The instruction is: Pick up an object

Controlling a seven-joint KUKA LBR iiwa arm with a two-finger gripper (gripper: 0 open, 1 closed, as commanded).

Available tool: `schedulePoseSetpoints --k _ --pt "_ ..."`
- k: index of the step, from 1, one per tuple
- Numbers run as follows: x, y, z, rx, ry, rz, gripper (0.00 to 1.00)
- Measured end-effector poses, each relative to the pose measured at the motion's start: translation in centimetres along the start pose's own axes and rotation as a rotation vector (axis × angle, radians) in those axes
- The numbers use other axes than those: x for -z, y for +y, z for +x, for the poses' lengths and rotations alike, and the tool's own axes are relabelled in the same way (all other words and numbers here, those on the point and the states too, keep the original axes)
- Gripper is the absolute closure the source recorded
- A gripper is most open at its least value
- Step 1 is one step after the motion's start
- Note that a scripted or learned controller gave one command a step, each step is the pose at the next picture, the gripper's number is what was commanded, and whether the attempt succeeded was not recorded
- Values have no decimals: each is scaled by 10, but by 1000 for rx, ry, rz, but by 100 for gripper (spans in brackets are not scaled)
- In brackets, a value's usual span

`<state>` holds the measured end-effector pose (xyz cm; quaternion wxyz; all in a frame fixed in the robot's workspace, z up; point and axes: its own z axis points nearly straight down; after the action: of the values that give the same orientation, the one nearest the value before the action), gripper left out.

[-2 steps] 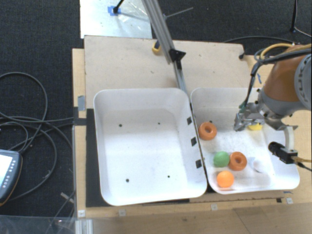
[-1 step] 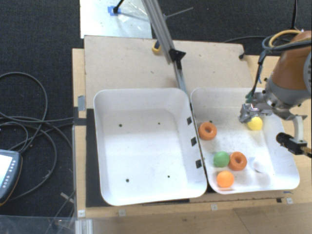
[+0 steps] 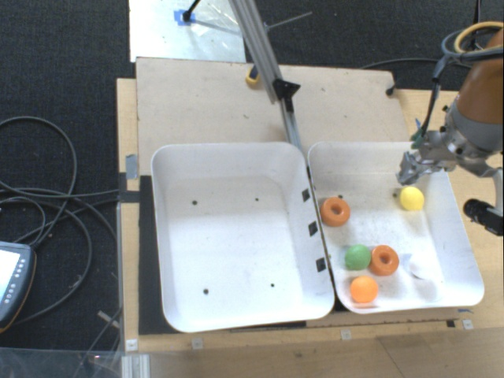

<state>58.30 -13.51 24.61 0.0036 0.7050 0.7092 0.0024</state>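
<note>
In the right bin (image 3: 461, 235) lie a yellow ball (image 3: 411, 199), an orange ring (image 3: 335, 211) near the divider, a green ball (image 3: 357, 257), a second orange ring (image 3: 384, 260) touching it, and an orange ball (image 3: 363, 289) near the front rim. My gripper (image 3: 411, 168) hangs over the bin's far right part, just above and behind the yellow ball. I see nothing held between its fingers, and their spread is not clear from this angle.
The left bin (image 3: 169, 211) stands beside the right one. A slanted metal pole (image 3: 260, 42) crosses above the bench from the top to the bins' divider. Cables and a tablet (image 3: 12, 278) lie on the floor at the left.
</note>
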Motion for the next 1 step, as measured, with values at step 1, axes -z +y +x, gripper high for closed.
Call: schedulePoseSetpoints --k 1 --pt "17 1 0 0 1 5 100"
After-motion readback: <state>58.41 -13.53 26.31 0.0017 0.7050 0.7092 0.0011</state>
